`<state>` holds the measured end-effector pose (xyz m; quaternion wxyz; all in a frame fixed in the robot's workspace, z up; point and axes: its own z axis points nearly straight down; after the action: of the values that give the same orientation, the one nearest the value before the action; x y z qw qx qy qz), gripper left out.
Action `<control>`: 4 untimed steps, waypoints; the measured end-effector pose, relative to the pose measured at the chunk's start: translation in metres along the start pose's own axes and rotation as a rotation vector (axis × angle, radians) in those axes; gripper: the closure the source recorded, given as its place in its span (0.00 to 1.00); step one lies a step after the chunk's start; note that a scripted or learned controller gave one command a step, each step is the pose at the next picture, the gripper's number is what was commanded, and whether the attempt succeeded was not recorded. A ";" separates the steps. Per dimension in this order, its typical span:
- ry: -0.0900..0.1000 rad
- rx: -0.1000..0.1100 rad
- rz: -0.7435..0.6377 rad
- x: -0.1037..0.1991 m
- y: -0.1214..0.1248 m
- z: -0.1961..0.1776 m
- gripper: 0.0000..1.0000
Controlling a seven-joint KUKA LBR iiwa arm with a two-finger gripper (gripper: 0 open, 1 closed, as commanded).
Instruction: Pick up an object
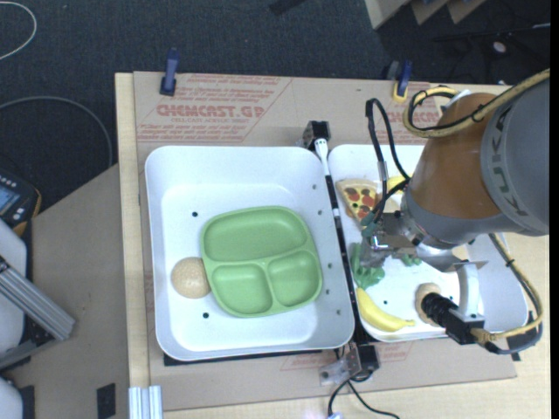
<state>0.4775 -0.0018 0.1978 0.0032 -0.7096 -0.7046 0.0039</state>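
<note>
My gripper (374, 250) reaches down into the right bin (515, 308), right over a green leafy toy (368, 273) near the bin's left wall. The arm's grey and orange body hides most of the gripper. A pizza slice (359, 199) lies at the bin's far left. A yellow banana (381, 315) rests along the near wall, with a brown ring-shaped doughnut (429, 302) beside it. In the left bin (175, 182) sits a green divided tray (259, 258), and a beige round cookie (189, 278) lies to its left.
The dividing walls between the two bins (336, 225) run just left of the gripper. Black and yellow cables (377, 142) loop above the right bin. Blue clamps (169, 72) hold the cardboard at the bench's far edge.
</note>
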 end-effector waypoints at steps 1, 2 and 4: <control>0.004 -0.022 -0.014 0.046 0.002 -0.113 1.00; -0.001 -0.015 -0.002 -0.006 0.001 -0.134 1.00; 0.003 -0.003 -0.006 0.000 0.000 0.014 1.00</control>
<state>0.4770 -0.0018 0.1835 0.0030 -0.7076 -0.7066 0.0017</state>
